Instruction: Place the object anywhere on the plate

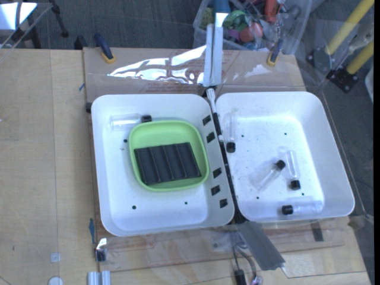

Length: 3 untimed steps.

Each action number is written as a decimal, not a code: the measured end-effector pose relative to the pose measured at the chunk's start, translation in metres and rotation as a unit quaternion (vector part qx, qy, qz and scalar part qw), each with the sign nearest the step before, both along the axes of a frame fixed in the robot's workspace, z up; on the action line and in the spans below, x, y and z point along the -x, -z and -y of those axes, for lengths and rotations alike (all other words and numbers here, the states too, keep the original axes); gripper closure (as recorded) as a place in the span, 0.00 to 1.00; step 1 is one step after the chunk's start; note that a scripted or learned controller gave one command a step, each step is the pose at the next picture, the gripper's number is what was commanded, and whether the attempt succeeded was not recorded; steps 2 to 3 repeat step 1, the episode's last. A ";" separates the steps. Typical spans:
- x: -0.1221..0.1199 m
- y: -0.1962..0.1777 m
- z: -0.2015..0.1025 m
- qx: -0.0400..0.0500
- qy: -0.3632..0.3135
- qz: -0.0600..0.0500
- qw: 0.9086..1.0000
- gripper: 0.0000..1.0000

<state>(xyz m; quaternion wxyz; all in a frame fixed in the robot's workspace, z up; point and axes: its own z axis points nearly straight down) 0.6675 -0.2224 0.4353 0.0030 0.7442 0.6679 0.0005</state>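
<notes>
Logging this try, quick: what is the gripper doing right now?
Gripper: state cannot be told from the camera view; the black ridged object already lies on the green plate.

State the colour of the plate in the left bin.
Light green plate, clearest in the camera view.

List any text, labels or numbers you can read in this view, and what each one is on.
None can be read. The green plate, the black ridged block on it, the clear vials and both white bins carry no visible print. The clutter in the clear tub is too blurred.
</notes>
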 end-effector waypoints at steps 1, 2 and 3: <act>0.000 0.000 0.000 0.000 0.000 0.000 1.000 0.00; 0.000 0.000 0.000 0.000 0.000 0.000 1.000 0.00; 0.000 0.000 0.000 0.000 0.000 0.000 1.000 0.00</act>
